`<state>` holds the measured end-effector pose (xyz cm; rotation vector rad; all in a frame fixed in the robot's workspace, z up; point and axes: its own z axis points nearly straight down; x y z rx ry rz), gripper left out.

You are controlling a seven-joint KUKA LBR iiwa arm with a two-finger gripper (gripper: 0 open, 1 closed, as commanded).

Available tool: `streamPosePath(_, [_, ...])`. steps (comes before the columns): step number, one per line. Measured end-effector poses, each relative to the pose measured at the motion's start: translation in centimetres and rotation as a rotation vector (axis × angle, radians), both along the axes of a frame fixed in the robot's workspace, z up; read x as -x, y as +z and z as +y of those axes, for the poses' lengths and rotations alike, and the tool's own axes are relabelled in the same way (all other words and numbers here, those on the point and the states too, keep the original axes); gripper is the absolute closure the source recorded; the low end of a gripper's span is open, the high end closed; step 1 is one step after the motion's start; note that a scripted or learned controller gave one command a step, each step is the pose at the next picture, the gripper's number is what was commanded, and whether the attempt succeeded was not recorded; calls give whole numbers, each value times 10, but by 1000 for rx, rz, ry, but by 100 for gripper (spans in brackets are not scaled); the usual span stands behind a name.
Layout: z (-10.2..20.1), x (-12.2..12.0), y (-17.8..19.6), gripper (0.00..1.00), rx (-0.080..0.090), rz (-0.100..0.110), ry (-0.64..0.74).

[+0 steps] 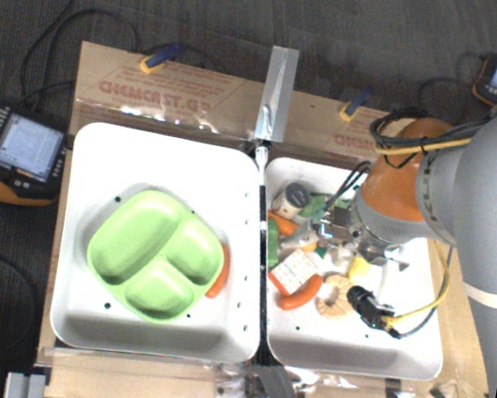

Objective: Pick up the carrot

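Claw (346, 256) is low over the right bin (410, 365), in the middle of the clutter. Can't tell whether it's released or clenched, since the wrist and cabling hide it. Nothing visibly held.

The carrot (302, 294), as I read it, is the orange piece just down-left of the claw in the view. It lies flat on the bin floor.

Risks from here:
- A white-and-red packet (292, 270) overlaps the carrot's upper end. A close there probably takes the packet, or both, and the carrot slips out.
- A pale round snack (333, 300) touches or nearly touches the carrot on the claw's side. There's little room to get down beside it, so it likely gets shoved or pinched.
- The yellow cable (419, 314) and its black plug (362, 301) hang just below the claw. They could drag across the pile and shift the target during the descent.
- Orange decoys: one bit (282, 226) left of the claw, and an orange sliver (220, 274) far left in the other bin (68, 304), against the green tray (158, 254). Either could be picked as the target.
- The carrot is round and lying flat, so an off-centre pinch rolls it away.
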<state>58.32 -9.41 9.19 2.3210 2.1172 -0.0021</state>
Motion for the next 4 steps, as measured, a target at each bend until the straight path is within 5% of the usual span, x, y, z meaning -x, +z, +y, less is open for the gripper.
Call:
streamPosePath(1, [0, 0, 9, 100, -1, 2, 0])
streamPosePath(2, [17, 47, 115, 100, 0, 2, -29])
streamPosePath(3, [7, 24, 142, 100, 3, 2, -477])
streamPosePath(4, [29, 57, 117, 100, -1, 4, -38])
